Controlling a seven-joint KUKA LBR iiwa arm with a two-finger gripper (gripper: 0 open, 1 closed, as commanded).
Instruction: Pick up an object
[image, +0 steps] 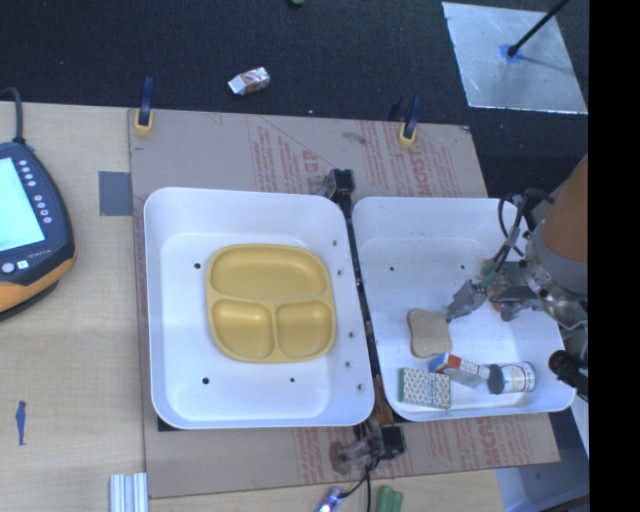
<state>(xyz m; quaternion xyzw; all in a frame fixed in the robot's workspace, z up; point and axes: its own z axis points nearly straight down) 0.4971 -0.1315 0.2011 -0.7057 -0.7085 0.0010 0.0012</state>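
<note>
My gripper hangs low over the right part of the right bin, its two grey fingers spread open with nothing between them. The left fingertip is just above and to the right of a tan sponge-like pad. Toward the bin's front edge lie a white tube with a red and blue end and a green patterned packet. A yellow divided plate lies in the left bin.
A teach pendant lies at the bench's left edge. Clamps pin the cardboard at the back. A small wrapper lies on the dark floor beyond. Cables loop by the arm's wrist.
</note>
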